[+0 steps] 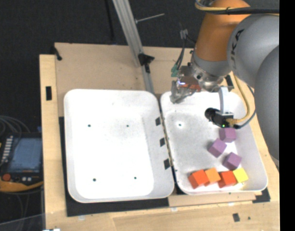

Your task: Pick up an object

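My gripper [178,95] hangs over the far left corner of the right bin [185,129], well away from the blocks. Three purple blocks lie along the right side of that bin: one [227,134] farthest back, one [217,147] in the middle, one [232,160] nearest. Along the bin's near edge sits a row of blocks: a red-orange one [199,178], an orange one [212,175], a red one [227,178] and a yellow one [240,175]. No block is between the fingers.
The left bin [113,143] lies beside the right one, with black clips [162,142] along the seam between them. A slanted metal pole [130,30] rises behind the bins. A small black part on a cable [215,115] hangs over the right bin.
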